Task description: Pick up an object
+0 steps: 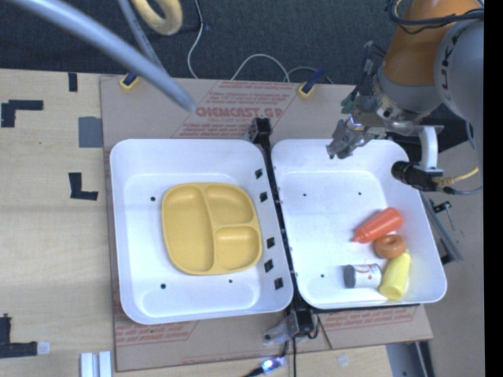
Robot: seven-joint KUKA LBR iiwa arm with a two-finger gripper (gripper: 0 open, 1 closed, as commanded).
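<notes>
The gripper [343, 144] hangs over the far edge of the right bin [314, 210], near that bin's back rim. It is small and dark here, and I cannot tell its state from this view. Nothing can be seen in it. Above it is the grey arm [464, 49] with its orange band [428, 30], coming in from the right.

The things to pick up lie well apart from the gripper, at the near right corner of the same bin. There is a carrot [378, 225], and just below it a small brown ring [390, 246]. Beside the ring are a yellow bottle [395, 276] and a little white tube [361, 275].

In the left bin [141, 289] lies a yellow tray [211, 228] with three parts.
</notes>
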